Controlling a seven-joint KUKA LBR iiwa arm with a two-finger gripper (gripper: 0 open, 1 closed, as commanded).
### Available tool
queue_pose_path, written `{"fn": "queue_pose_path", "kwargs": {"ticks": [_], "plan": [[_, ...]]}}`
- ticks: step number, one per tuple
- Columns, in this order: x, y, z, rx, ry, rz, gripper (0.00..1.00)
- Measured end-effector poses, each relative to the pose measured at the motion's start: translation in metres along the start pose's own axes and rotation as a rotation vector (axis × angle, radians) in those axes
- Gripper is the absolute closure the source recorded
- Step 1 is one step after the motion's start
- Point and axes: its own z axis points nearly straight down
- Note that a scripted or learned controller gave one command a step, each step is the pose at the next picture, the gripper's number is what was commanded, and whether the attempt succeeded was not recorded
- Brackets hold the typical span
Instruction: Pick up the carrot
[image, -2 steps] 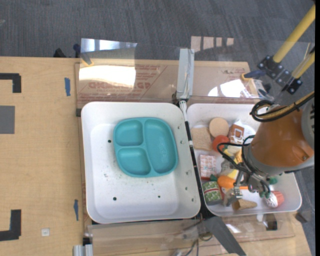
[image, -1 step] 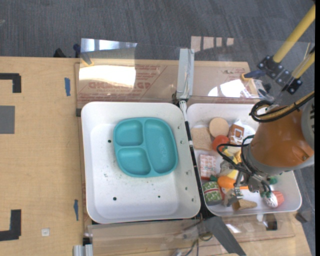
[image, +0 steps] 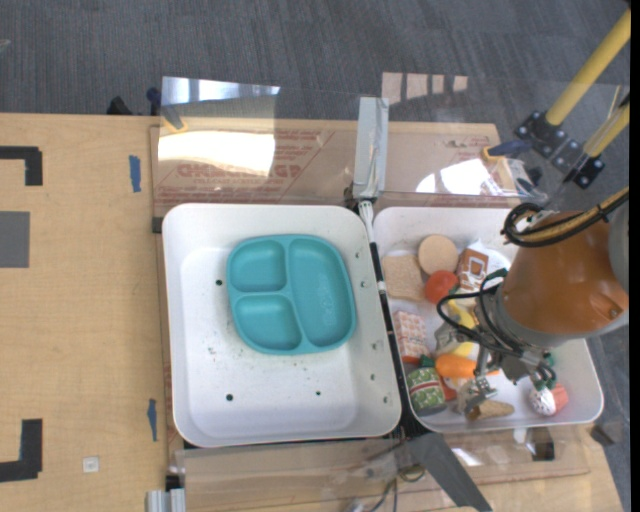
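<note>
1. The left shallow white plastic bin (image: 200, 330) holds a teal three-compartment plate (image: 291, 292), lying flat.
2. The short orange carrot (image: 458, 366) lies in the right shallow white plastic bin (image: 590, 400), toward its front middle, amid a crowd of toy foods; it is a stubby, bright orange piece beside something yellow (image: 462, 350).
3. The grey arm with its orange band (image: 560, 285) hangs over the right bin and hides much of its contents.
4. The two-finger gripper (image: 500, 365) sits just right of the carrot; whether it is apart or together I cannot tell.
5. The small green packet (image: 425, 390) and other labels bear print too small to read.
</note>
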Motion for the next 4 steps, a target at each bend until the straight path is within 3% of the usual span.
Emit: {"fn": "queue_pose_path", "kwargs": {"ticks": [1,2,3,4], "plan": [[-0.005,-0.004,0.0,-0.005,0.007,0.636,0.0],[-0.008,-0.005,-0.011,-0.003,-0.006,0.635,1.0],[-0.015,0.068,-0.146,-0.005,0.008,0.626,1.0],[-0.015,0.067,-0.153,-0.004,0.01,0.627,1.0]]}}
